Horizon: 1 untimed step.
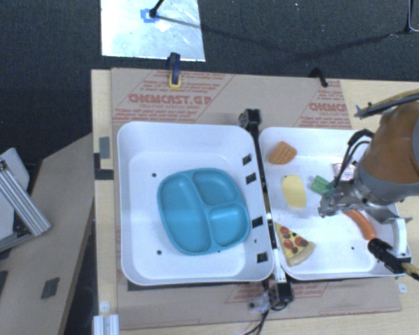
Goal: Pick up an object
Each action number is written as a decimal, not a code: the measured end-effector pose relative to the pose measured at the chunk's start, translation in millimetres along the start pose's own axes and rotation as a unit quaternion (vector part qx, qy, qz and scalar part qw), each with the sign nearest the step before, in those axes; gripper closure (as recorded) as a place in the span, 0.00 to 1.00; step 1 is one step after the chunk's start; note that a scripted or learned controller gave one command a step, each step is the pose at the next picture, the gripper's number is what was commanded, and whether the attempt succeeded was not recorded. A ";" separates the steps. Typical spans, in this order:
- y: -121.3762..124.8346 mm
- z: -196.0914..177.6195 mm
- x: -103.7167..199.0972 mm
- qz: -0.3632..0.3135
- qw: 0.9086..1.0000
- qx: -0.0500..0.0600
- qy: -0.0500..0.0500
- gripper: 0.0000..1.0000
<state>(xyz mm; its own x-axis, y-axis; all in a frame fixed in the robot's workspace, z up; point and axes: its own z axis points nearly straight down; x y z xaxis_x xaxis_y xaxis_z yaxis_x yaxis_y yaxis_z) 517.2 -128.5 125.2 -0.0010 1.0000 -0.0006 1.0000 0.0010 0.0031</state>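
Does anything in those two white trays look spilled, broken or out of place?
Nothing stands out. The blue divided plate lies flat in the left bin. In the right bin, toy foods, including a pizza slice, lie loosely scattered, unbroken.

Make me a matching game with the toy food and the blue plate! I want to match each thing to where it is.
Things:
1. blue plate
2. pizza slice
3. orange piece
4. yellow piece

Places:
A. top left corner of the right bin
B. middle of the left bin
C. bottom left corner of the right bin
D. right bin, between the orange piece and the pizza slice

Pairs: 1-B, 2-C, 3-A, 4-D
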 end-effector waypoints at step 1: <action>7.5 -45.2 3.1 -0.002 1.000 -0.002 0.000 1.00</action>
<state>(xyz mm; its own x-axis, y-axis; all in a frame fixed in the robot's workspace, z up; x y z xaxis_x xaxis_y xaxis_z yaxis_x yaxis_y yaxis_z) 524.5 -125.4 170.5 -0.0045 1.0000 -0.0014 1.0000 0.0045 0.0064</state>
